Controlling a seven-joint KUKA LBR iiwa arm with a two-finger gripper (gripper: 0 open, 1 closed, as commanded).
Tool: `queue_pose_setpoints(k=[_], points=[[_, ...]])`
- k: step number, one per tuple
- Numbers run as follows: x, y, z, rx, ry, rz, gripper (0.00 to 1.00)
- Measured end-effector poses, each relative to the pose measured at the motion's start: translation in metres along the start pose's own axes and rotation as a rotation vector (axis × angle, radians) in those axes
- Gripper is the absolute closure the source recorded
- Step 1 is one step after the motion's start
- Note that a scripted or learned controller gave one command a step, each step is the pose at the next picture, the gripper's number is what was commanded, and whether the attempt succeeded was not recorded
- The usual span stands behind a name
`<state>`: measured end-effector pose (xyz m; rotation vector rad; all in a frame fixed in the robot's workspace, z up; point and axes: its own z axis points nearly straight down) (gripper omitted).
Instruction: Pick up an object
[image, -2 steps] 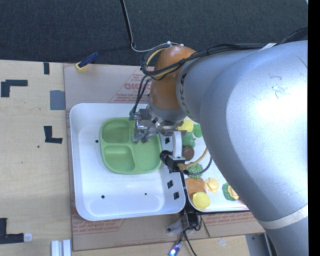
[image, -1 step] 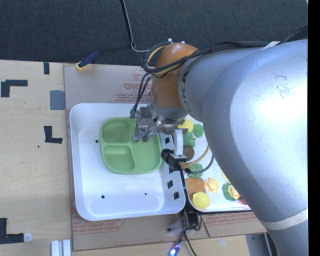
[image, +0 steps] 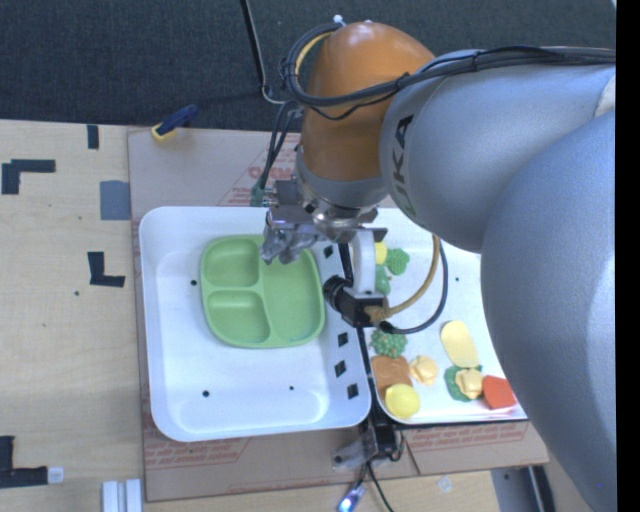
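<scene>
My gripper (image: 283, 246) hangs over the upper right corner of the green divided plate (image: 258, 295) in the left bin (image: 170, 330). Its dark metal fingers point down at the plate's rim, and I see nothing held between them. The large grey arm with its orange band covers much of the right bin (image: 470, 280). Small toy foods lie in that right bin: a green broccoli piece (image: 398, 262), a yellow lemon (image: 402, 401), a yellow oval piece (image: 460, 343), an orange-red block (image: 499, 392) and a brown piece (image: 390, 371).
A black cable (image: 432, 290) loops from the wrist over the right bin. A yellow and blue clamp (image: 172, 122) lies on the bench at the back left. Cardboard lies under the bins, with wooden bench surface to the left.
</scene>
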<state>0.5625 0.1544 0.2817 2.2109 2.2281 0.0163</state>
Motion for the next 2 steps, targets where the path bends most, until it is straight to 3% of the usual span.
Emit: queue_pose_setpoints(k=[1,2], points=[[-0.04,-0.033,-0.067,0.005,-0.005,0.008,1.0],[-0.08,-0.076,-0.189,-0.004,-0.003,0.009,1.0]])
